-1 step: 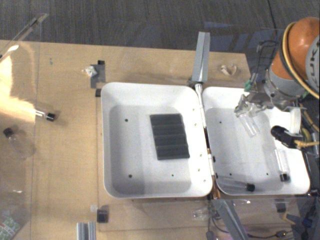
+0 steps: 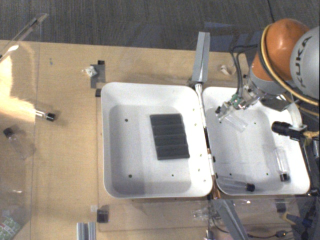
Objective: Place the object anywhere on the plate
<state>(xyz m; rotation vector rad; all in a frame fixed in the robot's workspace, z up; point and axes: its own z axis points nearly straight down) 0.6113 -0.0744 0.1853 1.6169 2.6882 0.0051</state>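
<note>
Camera view shows us the hand over the right bin's far left corner, its state unclear, well apart from the dark plate in the left bin.

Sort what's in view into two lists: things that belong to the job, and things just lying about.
Job:
dark ridged plate in the left bin
clear tubes in the right bin
end effector

Lying about:
small vial on the bench
black block

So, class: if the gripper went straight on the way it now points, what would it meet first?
The gripper points down-left into the upper left corner of the right bin. Probably the clear plastic piece just under its tip comes first, then the bin floor; depth is unclear from this slant.
</note>
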